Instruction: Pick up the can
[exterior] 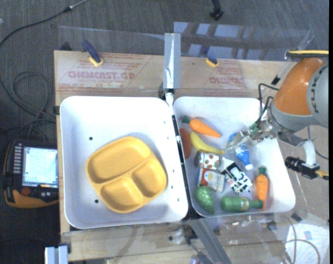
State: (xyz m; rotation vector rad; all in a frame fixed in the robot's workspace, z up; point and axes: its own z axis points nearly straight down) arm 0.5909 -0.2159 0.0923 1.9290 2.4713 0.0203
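Lying among toys in the right bin (276, 199), the can (208, 160) looks light, stiff, slick, best pinched across its sides; claw (244, 138) state unclear.

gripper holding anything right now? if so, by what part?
Cannot be told. The gripper sits low in the right bin over a blue-and-silver item, but the view is too blurred to show anything between its fingers.

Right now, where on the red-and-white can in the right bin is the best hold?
Likely across its curved sides at mid-length, from straight above. The can seems to lie on its side, packed between the banana and a carton, so a sideways approach looks blocked.
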